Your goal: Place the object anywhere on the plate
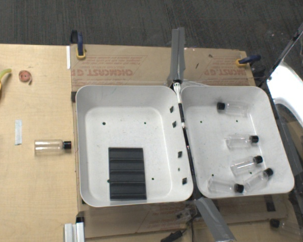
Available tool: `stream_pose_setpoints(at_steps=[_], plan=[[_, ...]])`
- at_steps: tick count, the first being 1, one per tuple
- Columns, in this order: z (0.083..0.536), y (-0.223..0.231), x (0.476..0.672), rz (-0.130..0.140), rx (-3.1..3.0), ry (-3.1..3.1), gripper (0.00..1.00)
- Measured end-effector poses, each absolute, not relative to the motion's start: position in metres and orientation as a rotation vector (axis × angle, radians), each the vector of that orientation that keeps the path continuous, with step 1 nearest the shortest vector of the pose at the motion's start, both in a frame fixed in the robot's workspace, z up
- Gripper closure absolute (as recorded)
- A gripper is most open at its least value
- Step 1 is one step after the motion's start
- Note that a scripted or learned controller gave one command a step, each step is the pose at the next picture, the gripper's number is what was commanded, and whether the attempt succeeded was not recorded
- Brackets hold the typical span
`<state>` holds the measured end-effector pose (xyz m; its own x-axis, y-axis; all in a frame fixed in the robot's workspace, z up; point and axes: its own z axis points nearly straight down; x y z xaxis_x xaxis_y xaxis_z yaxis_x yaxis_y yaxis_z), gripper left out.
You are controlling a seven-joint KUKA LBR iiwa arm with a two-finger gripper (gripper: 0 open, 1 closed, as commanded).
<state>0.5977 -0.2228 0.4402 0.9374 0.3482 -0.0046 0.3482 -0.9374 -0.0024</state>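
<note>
At the right side of the bench, the shallow white right bin (272,110) holds five clear plastic vials with black caps. One vial (228,107) lies alone near the far edge. A second vial (241,142) lies toward the right wall. A third vial (245,166), a fourth vial (257,178) and a fifth vial (224,187) are clustered at the near right corner, close together. None of them is on the plate.

The shallow white left bin (83,135) sits just beside it, the two rims touching along the middle. The black ribbed rectangular plate (127,173) lies flat on this bin's floor against the near edge, with nothing on it.

Brown cardboard (126,67) lies under both bins, clipped at the far edge by a blue and yellow clamp (78,45). On the wooden worktop (35,185) to the left lies another clear black-capped vial (50,145), beside the left bin's outer wall.
</note>
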Motion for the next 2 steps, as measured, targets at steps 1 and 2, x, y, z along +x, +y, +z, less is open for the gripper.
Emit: stream_pose_setpoints(at_steps=[1, 2], plan=[[0.432, -0.195, 0.645, 0.007, -3.124, -0.319, 0.0], [0.44, -0.223, 0.59, 0.008, -3.125, -0.314, 0.0]])
